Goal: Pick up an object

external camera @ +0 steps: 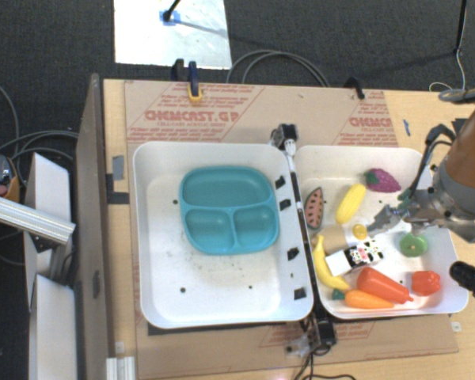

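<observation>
The fingers (pixel 386 216), grip unreadable, hang over crowded toys; just beside them the small yellow round piece (pixel 359 231) could roll away.

Teal divided tray (pixel 227 210) in the left bin (pixel 162 291); hand (pixel 392 214) above toy food in the right bin (pixel 324 161).

The light is bright and even, and it seems to come from above. The two white bins (pixel 222 311) shine pale, almost washed out along their rims. A white sheet (pixel 174 22) on the dark floor (pixel 340 22) glares too. Shadows are soft and small, tucked close under the blue tray (pixel 226 210) and the toy foods. The floor stays very dark. The picture is a bit soft and grainy, so small things look fuzzy. The arm (pixel 467 165) at the right looks blurred
</observation>
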